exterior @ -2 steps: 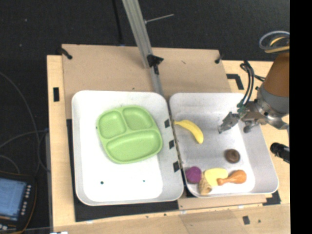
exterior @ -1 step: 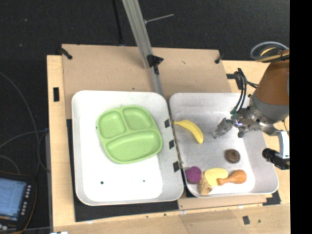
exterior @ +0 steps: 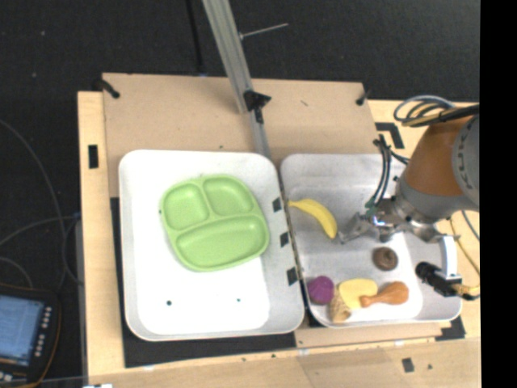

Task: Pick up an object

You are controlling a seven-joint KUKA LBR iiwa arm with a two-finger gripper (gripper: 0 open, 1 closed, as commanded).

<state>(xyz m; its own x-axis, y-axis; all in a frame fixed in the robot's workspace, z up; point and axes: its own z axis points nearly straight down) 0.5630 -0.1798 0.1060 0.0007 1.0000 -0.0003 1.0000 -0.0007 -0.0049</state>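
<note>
Banana (exterior: pixel 315 215) taken as reference: yellow, smooth, crescent-shaped. It lies flat in the right bin (exterior: pixel 339 168), close to that bin's left wall. Both bins are shallow, white and glossy with rounded corners. They sit side by side on a tan, matte table (exterior: pixel 161 111).

Right of the banana and a little lower: brown round piece (exterior: pixel 385 258), disc-like, dull surface.
Below the banana, near the bin's front wall: purple lump (exterior: pixel 321 288), rounded.
Just right of the lump: pale yellow piece (exterior: pixel 355 288), blocky with soft edges.
Right of that, touching or nearly so: orange-brown drumstick shape (exterior: pixel 386 296), thick at one end, narrow at the other.

Left of the banana, across the bin walls: green plate (exterior: pixel 215 249) in the left bin (exterior: pixel 202 305). Plastic look, three compartments, rounded rectangle, set at a slight angle.

Arm (exterior: pixel 432 176): reaches in from the right of the banana, orange band above a grey wrist, bent downward over the right bin. Pincer (exterior: pixel 355 229) points toward the banana, just beside its lower end, low over the bin floor. Contact with the banana: cannot tell. Pincer apart or together: cannot tell at this resolution.
</note>
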